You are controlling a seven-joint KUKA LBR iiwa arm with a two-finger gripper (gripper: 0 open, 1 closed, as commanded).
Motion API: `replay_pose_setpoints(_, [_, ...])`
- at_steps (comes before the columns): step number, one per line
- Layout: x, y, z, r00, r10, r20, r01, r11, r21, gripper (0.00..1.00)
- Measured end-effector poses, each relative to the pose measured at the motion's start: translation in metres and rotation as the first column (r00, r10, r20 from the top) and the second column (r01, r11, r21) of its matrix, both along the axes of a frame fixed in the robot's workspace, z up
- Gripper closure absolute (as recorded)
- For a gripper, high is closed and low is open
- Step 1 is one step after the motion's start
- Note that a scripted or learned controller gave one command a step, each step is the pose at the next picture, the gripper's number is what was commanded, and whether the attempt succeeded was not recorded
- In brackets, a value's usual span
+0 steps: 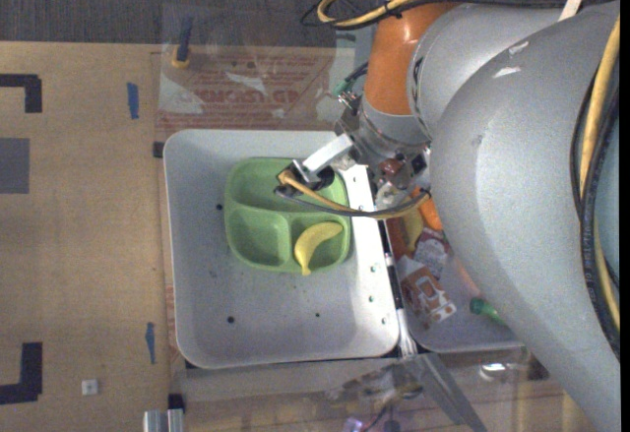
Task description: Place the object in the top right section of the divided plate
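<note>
A green divided plate lies in the left white bin. A yellow banana rests in the plate's lower right section. My gripper hangs just right of the plate, over the wall between the two bins, largely covered by the wrist and the big grey arm. I see nothing held in it.
The right bin holds an orange object, a red and white packet and a small green item, partly under the arm. Brown cardboard with blue tape marks lies left of the bins.
</note>
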State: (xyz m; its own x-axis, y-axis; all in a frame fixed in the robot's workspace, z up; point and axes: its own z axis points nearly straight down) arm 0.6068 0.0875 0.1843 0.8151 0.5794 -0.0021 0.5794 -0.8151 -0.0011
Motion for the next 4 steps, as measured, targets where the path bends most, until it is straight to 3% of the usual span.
replay_pose_setpoints(1, [0.000,0.002,0.010,1.000,0.005,-0.001,-0.005,1.000,-0.001,1.00])
replay_pose_setpoints(2, [-0.062,-0.037,-0.001,0.936,-0.352,-0.002,0.352,0.936,0.000,1.00])
replay_pose_setpoints(3, [0.020,-0.068,0.000,0.961,-0.276,0.000,0.276,0.961,0.000,1.00])
replay_pose_setpoints(4, [0.003,-0.143,0.000,0.974,-0.226,-0.003,0.226,0.974,0.000,1.00])
